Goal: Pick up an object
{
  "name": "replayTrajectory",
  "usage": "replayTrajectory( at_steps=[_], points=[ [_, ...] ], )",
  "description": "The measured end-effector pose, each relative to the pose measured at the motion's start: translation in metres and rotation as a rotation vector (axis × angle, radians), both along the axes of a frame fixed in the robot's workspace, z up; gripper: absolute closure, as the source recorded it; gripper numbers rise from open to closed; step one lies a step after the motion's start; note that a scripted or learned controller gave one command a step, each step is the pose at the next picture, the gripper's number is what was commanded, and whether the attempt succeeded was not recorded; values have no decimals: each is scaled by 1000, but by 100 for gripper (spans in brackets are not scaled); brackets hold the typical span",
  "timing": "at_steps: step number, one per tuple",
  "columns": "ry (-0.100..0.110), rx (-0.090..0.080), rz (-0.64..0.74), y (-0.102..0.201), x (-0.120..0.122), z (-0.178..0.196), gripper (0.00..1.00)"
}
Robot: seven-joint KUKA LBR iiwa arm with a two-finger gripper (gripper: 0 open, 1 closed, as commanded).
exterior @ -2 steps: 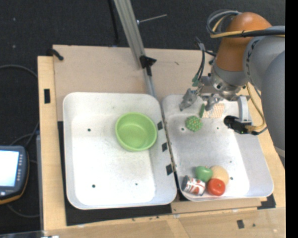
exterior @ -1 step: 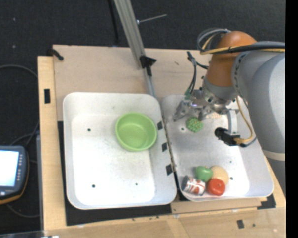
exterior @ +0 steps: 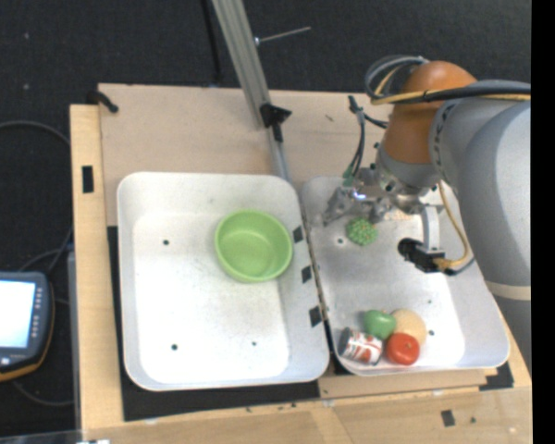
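Over on the far left, a handheld pendant with a lit screen (exterior: 9, 326) sat off the tabletop (exterior: 194, 128). Next came the left white bin (exterior: 148, 248), holding a round green plastic bowl (exterior: 252, 245). In the right white bin (exterior: 444, 303), the gripper (exterior: 356, 206) hung just above a small green knobbly ball (exterior: 361, 232); whether its fingers touched the ball I could not tell. Near that bin's front edge clustered a red-and-white can (exterior: 361, 347), a green pepper-shaped toy (exterior: 380, 323), a beige rounded object (exterior: 409, 320) and a red tomato-like ball (exterior: 402, 349).
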State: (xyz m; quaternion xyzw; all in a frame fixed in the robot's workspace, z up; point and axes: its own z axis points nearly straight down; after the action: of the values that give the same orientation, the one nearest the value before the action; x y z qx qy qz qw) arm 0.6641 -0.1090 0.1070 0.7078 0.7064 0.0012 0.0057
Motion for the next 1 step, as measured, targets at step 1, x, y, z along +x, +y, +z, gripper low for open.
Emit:
replayTrajectory(
  at_steps=[1],
  points=[
    [-4,1,-3,-1,1,12,100]
  ],
)
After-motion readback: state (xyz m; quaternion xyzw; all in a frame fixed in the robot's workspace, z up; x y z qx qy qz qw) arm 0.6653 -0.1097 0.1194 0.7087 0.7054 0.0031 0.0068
